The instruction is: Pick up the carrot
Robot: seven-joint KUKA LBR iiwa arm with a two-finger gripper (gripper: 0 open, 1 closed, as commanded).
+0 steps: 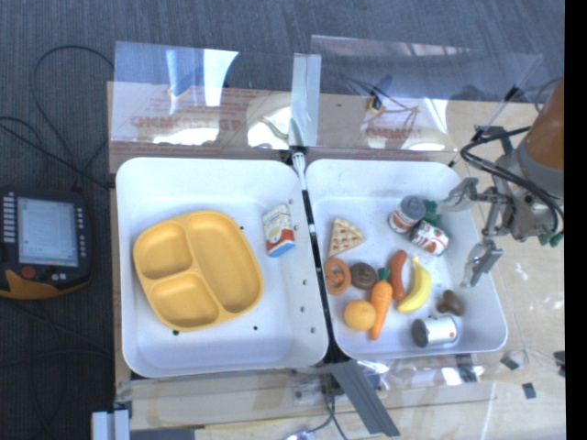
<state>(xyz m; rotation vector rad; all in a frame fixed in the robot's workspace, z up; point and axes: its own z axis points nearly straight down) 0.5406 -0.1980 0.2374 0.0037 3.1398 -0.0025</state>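
Observation:
The carrot (379,305) is orange with a green top and lies near the front of the right bin (477,337). It sits between an orange fruit (359,314) and a banana (417,285). My gripper (470,230) hovers over the bin's right side, to the right of and behind the carrot and well apart from it. Its fingers (479,264) are spread open with nothing between them.
The right bin also holds a waffle slice (345,236), two donuts (337,275), a sausage (398,271), two small cans (428,237), a silver can (435,331) and a brown piece (449,302). The left bin holds a yellow divided plate (195,269) and a milk carton (278,229).

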